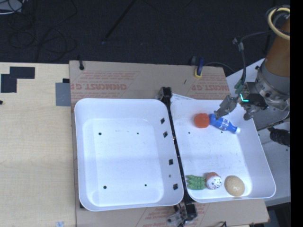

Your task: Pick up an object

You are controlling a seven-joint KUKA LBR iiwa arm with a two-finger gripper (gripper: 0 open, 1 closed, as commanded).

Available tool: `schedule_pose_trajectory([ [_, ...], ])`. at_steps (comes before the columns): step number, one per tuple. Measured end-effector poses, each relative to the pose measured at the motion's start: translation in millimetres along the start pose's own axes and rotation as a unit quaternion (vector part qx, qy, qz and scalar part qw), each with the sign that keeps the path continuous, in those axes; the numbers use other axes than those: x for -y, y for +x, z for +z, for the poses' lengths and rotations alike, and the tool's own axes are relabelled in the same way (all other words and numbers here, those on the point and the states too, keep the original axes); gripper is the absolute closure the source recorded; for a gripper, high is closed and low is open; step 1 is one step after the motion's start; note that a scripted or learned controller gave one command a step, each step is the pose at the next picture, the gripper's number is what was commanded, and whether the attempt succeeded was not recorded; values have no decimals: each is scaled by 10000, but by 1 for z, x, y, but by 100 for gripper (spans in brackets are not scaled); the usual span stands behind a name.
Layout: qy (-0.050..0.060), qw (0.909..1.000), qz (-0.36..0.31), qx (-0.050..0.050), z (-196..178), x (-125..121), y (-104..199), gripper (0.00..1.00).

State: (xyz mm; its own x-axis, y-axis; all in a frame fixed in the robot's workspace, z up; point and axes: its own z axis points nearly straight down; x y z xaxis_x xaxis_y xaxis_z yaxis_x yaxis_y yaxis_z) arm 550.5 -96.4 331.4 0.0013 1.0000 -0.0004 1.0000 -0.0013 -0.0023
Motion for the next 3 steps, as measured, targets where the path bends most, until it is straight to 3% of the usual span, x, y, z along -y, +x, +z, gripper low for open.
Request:
schedule_pose_trajectory([
  [1, 10, 10000, 3, 0, -9, 0, -1, 100],
  [2, 11, 10000, 3, 0, -9, 0, -1, 0],
  [3, 17, 10000, 1, -1, -19, 0, -3, 100],
])
